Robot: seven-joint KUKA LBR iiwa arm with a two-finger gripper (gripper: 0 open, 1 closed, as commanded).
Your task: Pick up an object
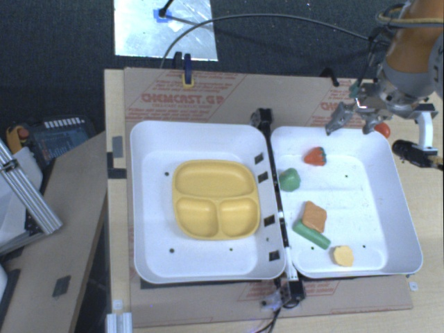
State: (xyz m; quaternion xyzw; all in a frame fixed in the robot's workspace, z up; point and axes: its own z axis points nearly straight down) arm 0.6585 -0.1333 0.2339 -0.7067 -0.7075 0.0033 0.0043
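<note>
Pincer (357, 120): above the far right corner of the right bin (399, 207), fingers spread; a small red-orange piece (382, 127) sits at the right finger, though whether it is pinched cannot be told.

Right bin, contents:
- red-orange lump (315, 156), far, nearest the pincer;
- green ball (288, 180), by the left wall;
- orange block (315, 216), middle;
- green stick (311, 234), touching the block's near side, lying slantwise;
- yellow piece (343, 256), near side, just right of the stick.

Left bin (149, 186): yellow divided plate (215, 198), three compartments, lying flat at the centre.

Arm (416, 40): grey with orange band, reaching in from the right.
</note>
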